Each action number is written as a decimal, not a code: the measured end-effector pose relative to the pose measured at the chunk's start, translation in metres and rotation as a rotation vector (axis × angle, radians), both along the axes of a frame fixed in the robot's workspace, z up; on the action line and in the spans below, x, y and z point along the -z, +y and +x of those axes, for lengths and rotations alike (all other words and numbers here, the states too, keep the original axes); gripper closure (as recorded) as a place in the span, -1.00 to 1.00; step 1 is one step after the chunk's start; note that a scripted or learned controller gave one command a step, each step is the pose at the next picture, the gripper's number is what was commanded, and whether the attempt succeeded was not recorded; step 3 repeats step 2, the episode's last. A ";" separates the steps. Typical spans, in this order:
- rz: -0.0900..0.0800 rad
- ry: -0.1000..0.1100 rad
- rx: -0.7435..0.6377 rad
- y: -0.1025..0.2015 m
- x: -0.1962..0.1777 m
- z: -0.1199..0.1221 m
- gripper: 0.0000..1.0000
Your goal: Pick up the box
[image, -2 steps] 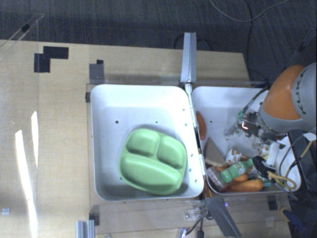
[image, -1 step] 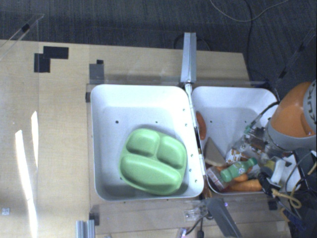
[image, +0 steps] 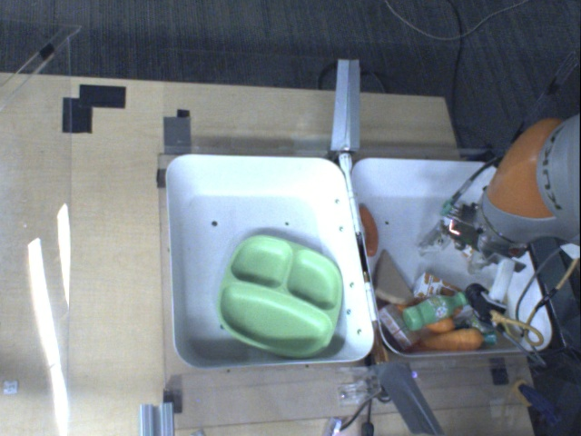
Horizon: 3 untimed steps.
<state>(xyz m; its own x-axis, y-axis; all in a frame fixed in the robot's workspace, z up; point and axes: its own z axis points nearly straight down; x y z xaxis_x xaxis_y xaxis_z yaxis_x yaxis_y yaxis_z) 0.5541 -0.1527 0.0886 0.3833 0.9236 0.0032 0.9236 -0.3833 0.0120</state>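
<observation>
A green three-compartment tray (image: 282, 294) is seen lying tilted in the left bin (image: 195, 198), its lower edge close to that bin's front wall. In the right bin (image: 408, 189), a cluster of items is gathered at the front: a green bottle (image: 434, 312), a carrot (image: 452, 340) just below it, and a small brown-and-white box (image: 433, 287) touching the bottle's upper side. A tan flat piece (image: 390, 272) lies beside the box, and a reddish-orange object (image: 368, 229) is pressed against the dividing wall. The gripper (image: 463, 230) is positioned above the right bin, up and to the right of the box, apart from it; whether it is spread or closed cannot be told, and nothing is seen held in it.
</observation>
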 end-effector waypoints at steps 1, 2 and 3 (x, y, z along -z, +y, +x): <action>0.001 -0.006 -0.002 0.001 -0.012 0.002 1.00; 0.001 -0.005 -0.001 0.001 -0.012 0.002 -1.00; 0.001 -0.005 -0.001 0.001 -0.012 0.002 -1.00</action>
